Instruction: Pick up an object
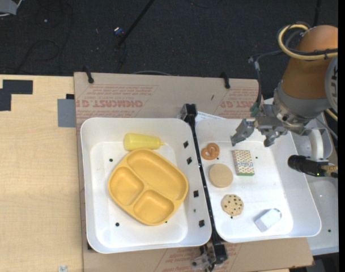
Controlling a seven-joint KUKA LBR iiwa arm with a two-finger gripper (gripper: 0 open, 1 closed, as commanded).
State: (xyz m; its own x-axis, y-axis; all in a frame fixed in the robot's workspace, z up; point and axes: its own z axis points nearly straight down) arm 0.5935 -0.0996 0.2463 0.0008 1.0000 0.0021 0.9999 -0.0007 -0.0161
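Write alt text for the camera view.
A grey-and-orange arm's open gripper hovers above the right bin, which holds a pretzel, small box, round cracker, chocolate-chip cookie and white cup. The left bin holds a yellow divided plate and yellow bottle.

Left bin (93, 152): tray (148, 186) in middle, bottle (141, 141) just behind it. Right bin (297, 208): pretzel (210, 150) far left, packet (243, 162) to its right, round cracker (221, 175) between, cookie (232, 204) in front, small box (267, 219) front right.

Two white bins (87, 152) are seated side by side on a cardboard sheet (161, 95) laid over the light wooden surface (30, 180). Black cables (138, 16) are routed across the dark floor (189, 27) beyond the surface.
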